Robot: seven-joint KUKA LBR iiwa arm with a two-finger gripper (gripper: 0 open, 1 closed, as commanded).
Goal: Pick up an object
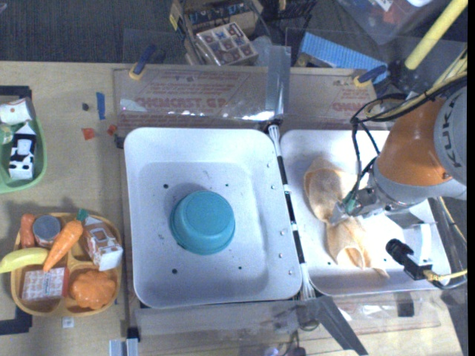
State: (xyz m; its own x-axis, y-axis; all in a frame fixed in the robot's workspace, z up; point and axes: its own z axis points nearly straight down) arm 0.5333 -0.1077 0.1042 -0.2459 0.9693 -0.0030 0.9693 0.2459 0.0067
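Gripper (349, 206) low in right bin (297, 154), touching tan slippers (330, 191), finger state can't tell; reach/grasp step, next likely needs a firm pinch then lift; blue bowl (203, 222) in left bin (141, 154).

The arm (434, 143) is a chunky rounded thing at the right of the frame, grey shell with a fat orange band above the wrist. There's dark "KU" lettering on the grey part by the right edge. Black cables loop off it toward upper centre-right. The wrist tapers into a small grey metal gripper (349, 205) with a bit of teal on it.
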